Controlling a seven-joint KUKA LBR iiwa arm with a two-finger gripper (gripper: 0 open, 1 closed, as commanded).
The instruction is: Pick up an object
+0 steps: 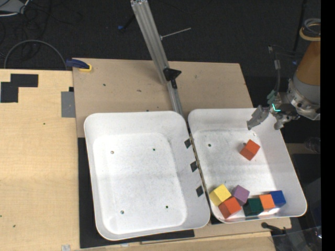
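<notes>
I judged that the task was at its approach step: nothing was lifted yet, and the gripper (270, 117) hung over the upper right rim of the right bin (293, 166), at about two o'clock from the bin's middle. Its two fingers stood spread apart, and between them I saw nothing, so it had no hold of any object.

The nearest object was the lone red block (250, 150), lying on the bin floor a little apart from the others. From the gripper it lay at about seven o'clock, near but not touching. More blocks were crowded at the bin's near edge, at about six o'clock from the lone one: a yellow block (221, 193), a purple block (241, 193) and others.

In my opinion, the next move called for travelling toward seven o'clock, aligning the fingers with the block's tilted sides, and then descending.
</notes>
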